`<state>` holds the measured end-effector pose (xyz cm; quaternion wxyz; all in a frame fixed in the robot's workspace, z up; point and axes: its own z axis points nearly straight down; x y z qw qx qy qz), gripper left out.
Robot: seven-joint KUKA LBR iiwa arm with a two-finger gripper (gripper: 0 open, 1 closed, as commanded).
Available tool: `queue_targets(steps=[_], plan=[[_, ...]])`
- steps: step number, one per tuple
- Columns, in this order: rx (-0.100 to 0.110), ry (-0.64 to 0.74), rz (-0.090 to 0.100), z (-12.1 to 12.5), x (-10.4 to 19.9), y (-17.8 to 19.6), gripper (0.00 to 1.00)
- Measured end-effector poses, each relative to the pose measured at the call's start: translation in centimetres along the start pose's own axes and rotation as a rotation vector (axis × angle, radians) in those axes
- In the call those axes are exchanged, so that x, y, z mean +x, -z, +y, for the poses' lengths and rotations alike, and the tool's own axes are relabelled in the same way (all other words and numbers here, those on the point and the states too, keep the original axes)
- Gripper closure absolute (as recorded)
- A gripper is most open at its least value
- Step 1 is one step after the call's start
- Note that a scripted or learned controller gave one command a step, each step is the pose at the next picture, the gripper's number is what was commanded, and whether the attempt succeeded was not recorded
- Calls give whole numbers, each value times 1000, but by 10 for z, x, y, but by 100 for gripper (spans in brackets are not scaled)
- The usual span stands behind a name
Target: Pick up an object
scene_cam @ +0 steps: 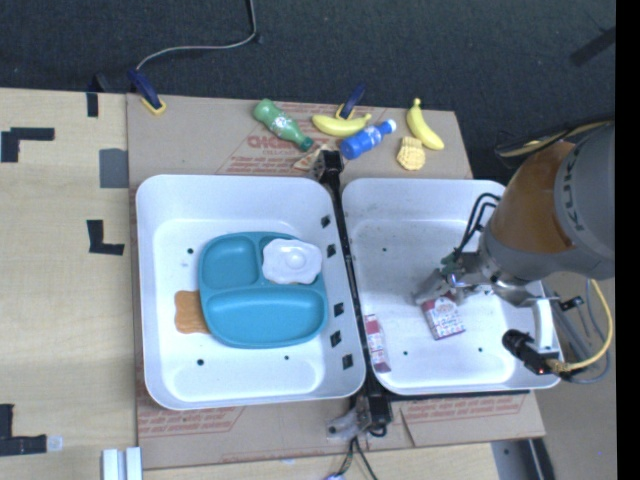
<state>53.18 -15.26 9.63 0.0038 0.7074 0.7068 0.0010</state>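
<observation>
Gripper (440, 290) hovers beside 1 small red packet (443, 319); can't tell its state. Packet looks light, flat, crinkly; pinch the edges.

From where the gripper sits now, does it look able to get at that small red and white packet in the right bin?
Probably yes. The gripper is low in the right bin, just above-left of the red and white packet, which lies flat on open floor with nothing on it or crowding it.
</observation>
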Motion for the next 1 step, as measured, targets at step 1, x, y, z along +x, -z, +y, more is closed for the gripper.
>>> queue_targets(steps=[1], plan=[[5,3,4,45,47,84,100]])
